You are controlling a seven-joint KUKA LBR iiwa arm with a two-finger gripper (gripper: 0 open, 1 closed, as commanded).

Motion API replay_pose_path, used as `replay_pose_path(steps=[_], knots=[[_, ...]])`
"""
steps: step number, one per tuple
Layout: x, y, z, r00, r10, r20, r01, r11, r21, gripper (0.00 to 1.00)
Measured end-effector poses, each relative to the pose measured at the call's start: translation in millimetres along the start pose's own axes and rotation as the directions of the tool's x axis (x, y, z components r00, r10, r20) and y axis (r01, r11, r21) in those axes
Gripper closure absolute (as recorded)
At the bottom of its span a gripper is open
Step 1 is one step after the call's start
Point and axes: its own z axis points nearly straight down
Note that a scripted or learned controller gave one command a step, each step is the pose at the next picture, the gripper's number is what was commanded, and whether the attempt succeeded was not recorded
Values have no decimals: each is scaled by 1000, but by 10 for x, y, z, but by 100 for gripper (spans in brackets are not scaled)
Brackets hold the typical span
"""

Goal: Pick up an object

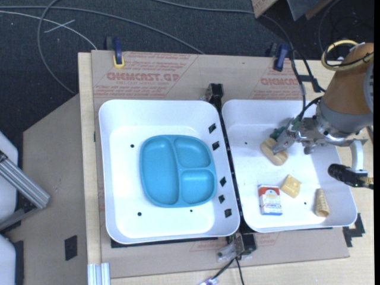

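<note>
White bins: 2, the left bin [113,159] and the right bin [249,123]. Blue divided plate [177,171]: 1. Small carton [271,199]: 1. Tan food pieces: 3 [274,154] [291,186] [321,202].

One fixed camera, mounted above the bench [178,70], looking down at a slant. Far edge of the bench sits at top of frame, near edge at bottom. Mid-distance framing: both white bins fit whole, left bin [113,177] and right bin [249,117] side by side across the centre. Dark floor with cables shows beyond the far edge and at left. The arm [347,94] enters from frame right, cropped by that edge. Single view, so no overlap to report.
</note>
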Motion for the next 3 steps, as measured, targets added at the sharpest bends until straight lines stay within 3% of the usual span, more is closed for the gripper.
replay_pose_path(steps=[1,2,3], knots=[[6,-3,524,1000,0,-1,0,1000,1,0],[6,11,385,1000,0,0,0,1000,-4,100],[89,85,-123,1000,-2,2,2,1000,-8,100]])
